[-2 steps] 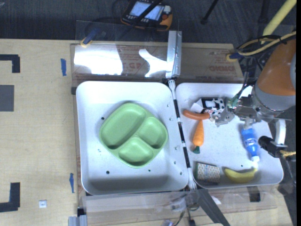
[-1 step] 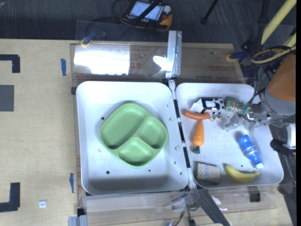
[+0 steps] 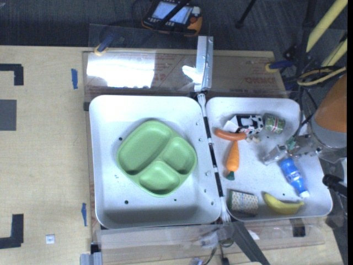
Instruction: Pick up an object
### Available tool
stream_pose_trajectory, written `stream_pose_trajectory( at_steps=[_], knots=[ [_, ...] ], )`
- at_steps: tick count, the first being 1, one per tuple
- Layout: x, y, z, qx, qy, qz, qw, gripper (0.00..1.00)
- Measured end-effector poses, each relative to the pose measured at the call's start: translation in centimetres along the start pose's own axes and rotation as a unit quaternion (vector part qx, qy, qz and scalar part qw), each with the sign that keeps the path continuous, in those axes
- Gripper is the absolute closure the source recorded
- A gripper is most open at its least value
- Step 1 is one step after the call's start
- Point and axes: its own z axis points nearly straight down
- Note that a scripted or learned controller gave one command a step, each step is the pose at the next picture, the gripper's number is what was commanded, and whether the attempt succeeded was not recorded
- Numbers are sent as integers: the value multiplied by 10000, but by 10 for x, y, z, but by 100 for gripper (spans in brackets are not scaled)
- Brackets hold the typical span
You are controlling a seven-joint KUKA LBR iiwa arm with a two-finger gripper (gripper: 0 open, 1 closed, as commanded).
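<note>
The right bin [image 3: 255, 176] holds several objects. An orange carrot [image 3: 233, 158] lies near its left wall, under a curved red-orange piece [image 3: 229, 134]. A black-and-white toy [image 3: 248, 122] and a small green can [image 3: 274, 123] lie at the back. A blue bottle [image 3: 293, 176] lies right of centre, with a yellow banana [image 3: 282, 203] and a patterned block [image 3: 243, 201] at the front. My gripper [image 3: 282, 150] hangs low over the right part of this bin, just above the bottle's top end and below the can. Nothing can be seen held in it.
The left bin [image 3: 100, 148] holds a green divided plate [image 3: 157, 156]. A metal divider [image 3: 212, 159] separates the bins. My arm's orange band [image 3: 335, 110] stands over the right bin's right rim. A handheld device [image 3: 171, 14] and cables lie behind the bench.
</note>
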Motion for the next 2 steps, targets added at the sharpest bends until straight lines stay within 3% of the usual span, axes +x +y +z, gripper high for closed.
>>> stream_pose_trajectory(
  at_steps=[1,2],
  knots=[
    [-5,-2,-9,9,-57,22,10000,100],
    [14,17,-4,53,-61,-1234,9923,100]
  ],
)
